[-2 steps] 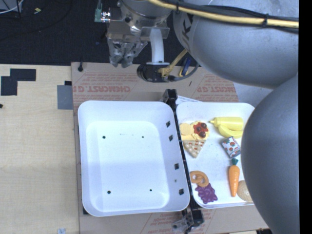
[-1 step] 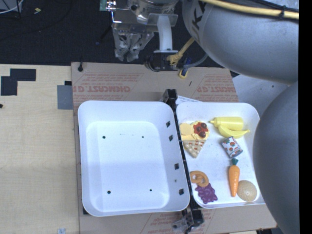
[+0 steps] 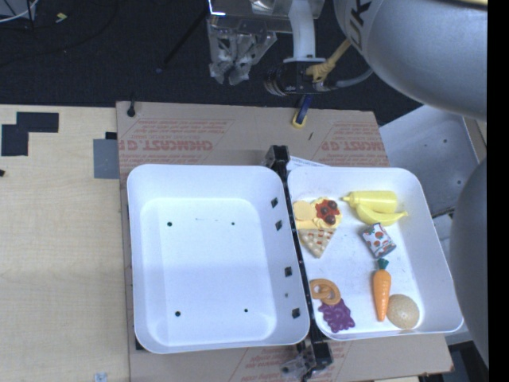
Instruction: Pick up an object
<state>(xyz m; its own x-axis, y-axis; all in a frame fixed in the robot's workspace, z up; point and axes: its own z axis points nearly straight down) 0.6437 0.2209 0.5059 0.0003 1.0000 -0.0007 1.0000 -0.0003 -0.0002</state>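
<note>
the arm's jaws hang high over the worktop, grip state impossible to tell, nothing visibly held; the carrot and banana lie far below them, unpicked.

Grey arm, black lettering, yellow cable.

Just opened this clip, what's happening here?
A robot arm's end effector hangs above the back of the bench, away from both bins, with nothing visibly in it. The toy food all lies in the right bin: banana, pizza slice, carrot, pretzel, grapes and others. No pick has begun.
</note>
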